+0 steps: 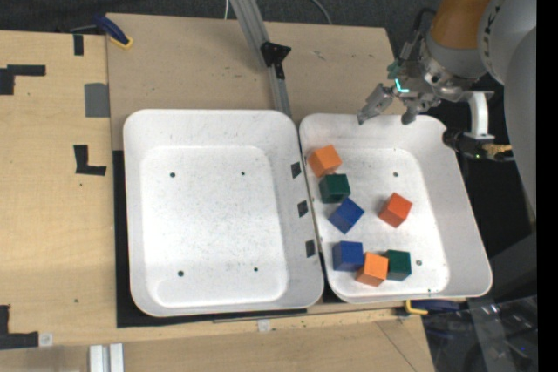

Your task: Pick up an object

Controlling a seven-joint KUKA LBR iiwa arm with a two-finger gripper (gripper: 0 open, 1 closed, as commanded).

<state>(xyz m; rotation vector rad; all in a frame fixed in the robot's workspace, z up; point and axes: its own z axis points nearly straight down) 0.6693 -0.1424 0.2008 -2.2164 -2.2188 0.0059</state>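
My gripper (386, 111) hangs above the far edge of the right bin (453, 213), its two fingers spread apart and open with nothing between them. In that bin lie several cubes. An orange cube (326, 159) is nearest the gripper, with a dark green cube (335, 187) and a blue cube (347, 214) just below it. A red-orange cube (395, 210) sits to the right. At the near side a blue cube (348, 255), an orange cube (374, 268) and a green cube (398, 264) crowd together.
The left bin (214, 213) stands beside the right one. A slanted metal pole (248, 4) rises behind the bins. Black tape marks (85, 159) and a blue-yellow clamp (113, 30) lie on the bench at the left.
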